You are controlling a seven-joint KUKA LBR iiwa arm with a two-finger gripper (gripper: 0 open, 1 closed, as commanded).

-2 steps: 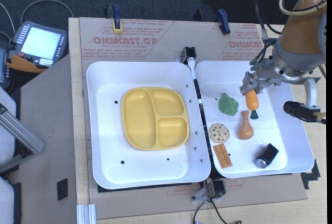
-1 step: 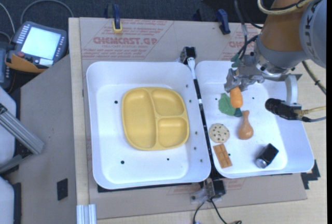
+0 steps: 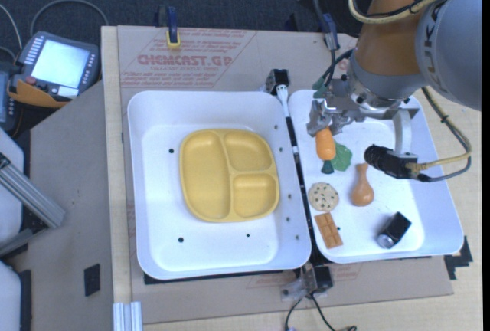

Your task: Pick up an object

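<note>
Orange carrot (image 3: 326,144) lies in your right bin (image 3: 436,191), directly under the gripper (image 3: 325,121), presumably the chosen target. You cannot tell how the claw stands. Cookie (image 3: 324,197), cracker (image 3: 328,230) and wooden pear (image 3: 361,185) lie nearby; a yellow tray (image 3: 228,173) sits in the left bin (image 3: 153,168) on cardboard (image 3: 191,54).

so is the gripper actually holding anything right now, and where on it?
Cannot tell. The gripper sits right above the top end of the toy carrot in the right bin, but the view doesn't show the carrot clamped.
</note>
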